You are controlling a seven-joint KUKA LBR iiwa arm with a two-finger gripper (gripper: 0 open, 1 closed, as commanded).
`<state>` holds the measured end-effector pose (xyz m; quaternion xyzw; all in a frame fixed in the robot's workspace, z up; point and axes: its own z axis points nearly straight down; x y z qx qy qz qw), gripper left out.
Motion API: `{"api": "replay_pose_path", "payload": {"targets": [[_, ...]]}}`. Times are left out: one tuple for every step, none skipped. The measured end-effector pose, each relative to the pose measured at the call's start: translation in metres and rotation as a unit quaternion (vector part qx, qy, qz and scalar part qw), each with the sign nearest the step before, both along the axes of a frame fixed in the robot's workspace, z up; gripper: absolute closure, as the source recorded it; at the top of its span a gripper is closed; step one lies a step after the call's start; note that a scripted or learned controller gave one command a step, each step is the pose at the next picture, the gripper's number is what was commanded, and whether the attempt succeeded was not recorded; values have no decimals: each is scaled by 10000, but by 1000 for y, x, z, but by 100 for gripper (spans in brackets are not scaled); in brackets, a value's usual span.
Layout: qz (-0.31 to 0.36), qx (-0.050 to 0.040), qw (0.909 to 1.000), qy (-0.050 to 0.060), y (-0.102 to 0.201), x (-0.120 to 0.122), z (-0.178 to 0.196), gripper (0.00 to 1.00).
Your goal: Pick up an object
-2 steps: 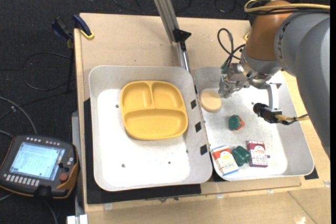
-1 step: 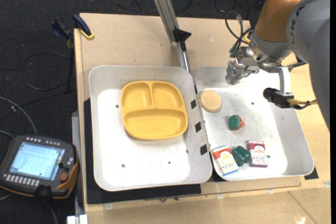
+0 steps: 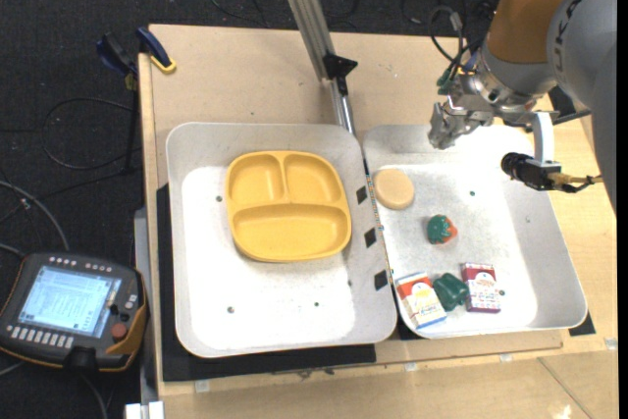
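Observation:
My gripper hangs over the far edge of the right bin, above the bin floor and with nothing seen between its fingers. In that bin a tan round disc lies near the left wall, below and left of the gripper. A small green and orange toy sits toward the middle. Along the near edge lie a white and red box, a dark green block and a maroon box.
The left bin bears a yellow divided plate. A metal pole slants down to the gap between the bins. A teach pendant lies off the bench at lower left.

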<state>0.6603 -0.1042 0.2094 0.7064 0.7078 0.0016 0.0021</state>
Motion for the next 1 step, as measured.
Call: {"api": "replay_pose_path", "payload": {"targets": [[28,13,10000,24,52,-9,8,100]]}}
